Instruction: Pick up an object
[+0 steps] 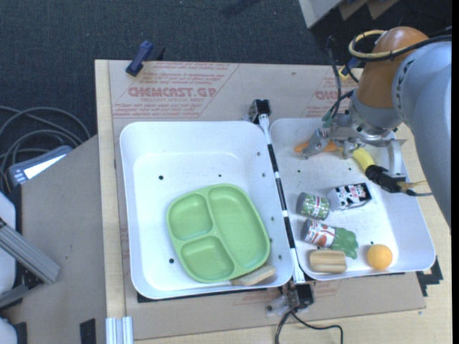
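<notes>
My gripper hangs low over the far part of the right bin, under the grey arm with its orange band. An orange carrot-like piece lies just to its left, close to the gripper tip; whether they touch is unclear. Nearer the front lie a black-and-white small box, a green can, a red-and-white can, a green leafy toy, a tan bun and an orange ball.
The left bin holds a green divided plate and a tan block at its front edge. A blue object lies on the board beyond the bins. Cables lie on the floor at the left.
</notes>
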`<act>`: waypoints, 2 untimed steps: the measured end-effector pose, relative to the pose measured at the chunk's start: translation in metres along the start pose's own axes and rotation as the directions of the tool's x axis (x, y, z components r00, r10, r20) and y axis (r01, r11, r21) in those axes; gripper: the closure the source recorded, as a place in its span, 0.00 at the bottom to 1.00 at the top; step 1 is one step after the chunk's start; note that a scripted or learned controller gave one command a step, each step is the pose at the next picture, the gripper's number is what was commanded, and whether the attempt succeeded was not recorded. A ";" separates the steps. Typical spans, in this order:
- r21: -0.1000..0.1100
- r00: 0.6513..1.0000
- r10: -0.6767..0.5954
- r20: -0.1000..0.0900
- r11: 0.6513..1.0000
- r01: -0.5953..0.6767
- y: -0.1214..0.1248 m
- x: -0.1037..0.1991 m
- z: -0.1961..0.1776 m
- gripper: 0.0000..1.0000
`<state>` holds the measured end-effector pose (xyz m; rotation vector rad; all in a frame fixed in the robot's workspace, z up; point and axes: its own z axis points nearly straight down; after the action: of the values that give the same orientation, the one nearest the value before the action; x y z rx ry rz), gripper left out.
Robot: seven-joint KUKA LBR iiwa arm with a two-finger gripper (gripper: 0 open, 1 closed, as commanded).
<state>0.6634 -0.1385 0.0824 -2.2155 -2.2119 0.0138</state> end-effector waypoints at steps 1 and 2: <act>0.003 1.000 -0.006 -0.021 1.000 0.006 0.003 -0.040 -0.004 0.00; 0.004 1.000 -0.008 -0.025 1.000 0.008 0.004 -0.042 -0.004 0.00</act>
<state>0.6672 -0.1801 0.0866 -2.1927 -2.2058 -0.0091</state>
